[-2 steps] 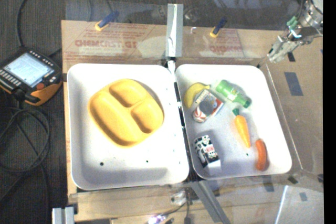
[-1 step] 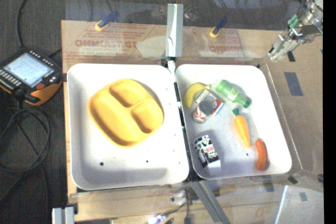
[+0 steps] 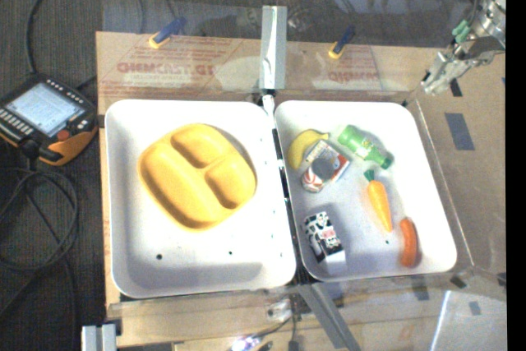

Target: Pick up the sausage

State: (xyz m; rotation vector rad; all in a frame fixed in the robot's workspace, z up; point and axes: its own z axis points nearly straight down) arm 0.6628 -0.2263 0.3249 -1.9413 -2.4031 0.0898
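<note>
Sausage (image 3: 408, 242) lies in the right bin (image 3: 427, 150), near-right corner area, just beside the right wall, long axis running roughly near-to-far; reddish-orange, nothing on top of it. Carrot (image 3: 378, 203) sits just left & slightly farther back, close to the sausage but not touching, green stub pointing to the far side.

Other stuff in the right bin: green bottle (image 3: 365, 146) on its side at the far middle; yellow lemon-like fruit (image 3: 305, 145) far-left, touching a silver/red crumpled can (image 3: 324, 166) that overlaps it on the near side; black & white cow-print carton (image 3: 325, 237) near-left, well apart from the sausage.

Left bin (image 3: 123, 218) holds a yellow divided plate (image 3: 197, 175) w/ three compartments, about centre.

Gripper (image 3: 445, 75) is up at the far right, outside the bin, over the cardboard beyond the right bin's far-right corner, well apart from the sausage. Arm comes in from the right edge, orange band just visible at the top corner. Fingers too small & blurred to judge, so can't tell whether apart or together; nothing visible between them.

Off the bench to the left: teach pendant (image 3: 45, 117) on the carpet w/ black cables. Two clamps w/ blue/yellow handles (image 3: 167, 32) on the far edge of the cardboard sheet
</note>
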